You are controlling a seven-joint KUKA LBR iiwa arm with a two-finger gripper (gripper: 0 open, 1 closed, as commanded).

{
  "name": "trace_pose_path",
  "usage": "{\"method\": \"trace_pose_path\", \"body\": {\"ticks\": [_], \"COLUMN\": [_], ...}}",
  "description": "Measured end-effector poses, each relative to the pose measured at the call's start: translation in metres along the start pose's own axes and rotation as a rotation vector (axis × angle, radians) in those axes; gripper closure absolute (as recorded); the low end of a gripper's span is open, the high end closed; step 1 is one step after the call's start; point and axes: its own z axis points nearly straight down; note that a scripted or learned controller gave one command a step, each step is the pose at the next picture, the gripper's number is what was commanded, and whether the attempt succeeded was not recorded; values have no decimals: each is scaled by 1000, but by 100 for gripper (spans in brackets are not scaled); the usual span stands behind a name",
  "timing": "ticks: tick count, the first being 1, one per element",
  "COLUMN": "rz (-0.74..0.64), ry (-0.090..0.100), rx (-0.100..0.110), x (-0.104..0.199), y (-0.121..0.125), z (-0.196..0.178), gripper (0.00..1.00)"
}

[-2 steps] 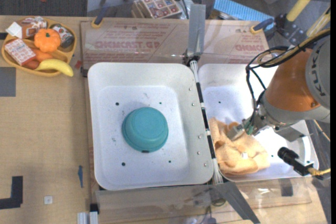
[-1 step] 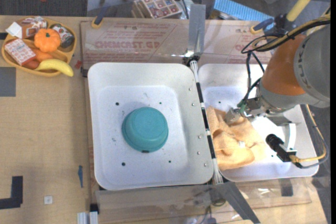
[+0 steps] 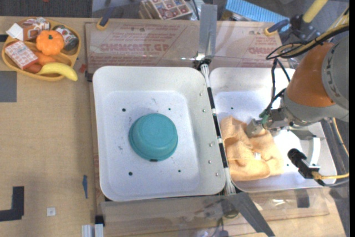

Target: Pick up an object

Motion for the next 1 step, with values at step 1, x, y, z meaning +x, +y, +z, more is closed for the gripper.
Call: {"method": "trace_pose_path", "body": {"ticks": [1], "rz": [-2], "ry": [0], "rx": [1], "x": [1], "y": [0], "z": [-9], "gripper": [100]}}
